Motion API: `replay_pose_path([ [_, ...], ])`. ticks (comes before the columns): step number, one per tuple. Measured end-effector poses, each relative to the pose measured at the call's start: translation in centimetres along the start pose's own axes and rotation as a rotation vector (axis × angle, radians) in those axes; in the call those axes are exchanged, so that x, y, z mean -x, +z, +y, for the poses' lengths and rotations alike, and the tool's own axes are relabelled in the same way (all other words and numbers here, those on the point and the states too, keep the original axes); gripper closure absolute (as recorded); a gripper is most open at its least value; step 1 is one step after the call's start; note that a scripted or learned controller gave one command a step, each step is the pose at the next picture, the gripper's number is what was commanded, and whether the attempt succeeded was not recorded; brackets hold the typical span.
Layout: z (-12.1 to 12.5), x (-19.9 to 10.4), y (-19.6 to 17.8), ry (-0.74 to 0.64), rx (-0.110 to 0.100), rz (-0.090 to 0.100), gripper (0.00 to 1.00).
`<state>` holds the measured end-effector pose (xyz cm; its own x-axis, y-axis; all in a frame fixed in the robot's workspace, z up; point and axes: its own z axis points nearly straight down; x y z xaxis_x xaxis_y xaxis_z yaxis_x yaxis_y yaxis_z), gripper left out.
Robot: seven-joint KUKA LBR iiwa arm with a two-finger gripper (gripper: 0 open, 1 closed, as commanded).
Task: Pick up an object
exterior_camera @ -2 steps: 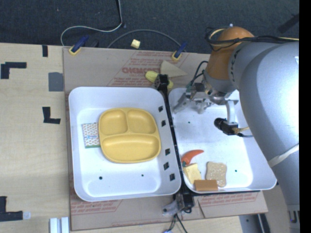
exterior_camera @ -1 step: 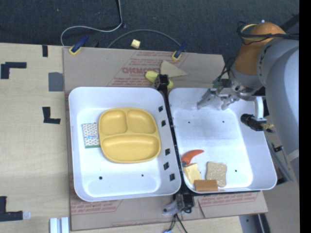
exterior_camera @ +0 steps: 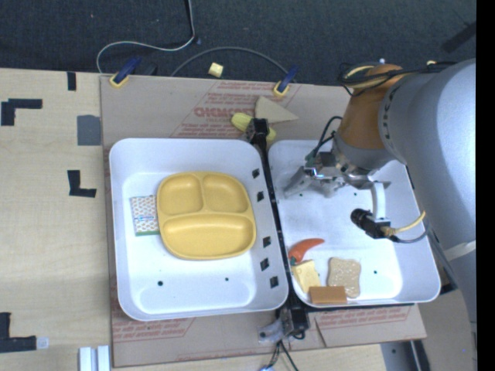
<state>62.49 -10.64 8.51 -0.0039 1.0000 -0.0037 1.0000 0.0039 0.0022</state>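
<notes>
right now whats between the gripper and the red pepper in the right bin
In the camera view, only bare white bin floor lies between the gripper and the red pepper.

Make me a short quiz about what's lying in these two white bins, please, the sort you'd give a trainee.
1. True or false: the yellow divided plate lies in the right bin.
2. Which item lies nearest the red pepper-shaped piece? A) the small patterned card B) the yellow cheese-like wedge C) the yellow clamp
3. Fill in: the end effector is above the ___ bin.

Key: 1 false, it lies in the left bin. 2 B. 3 right.
</notes>
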Motion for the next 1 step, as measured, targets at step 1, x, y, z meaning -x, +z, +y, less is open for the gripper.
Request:
replay_pose_path([
  [1,4.2,-0.96,-0.01,0.0,-0.003,0.001,0.0],
])
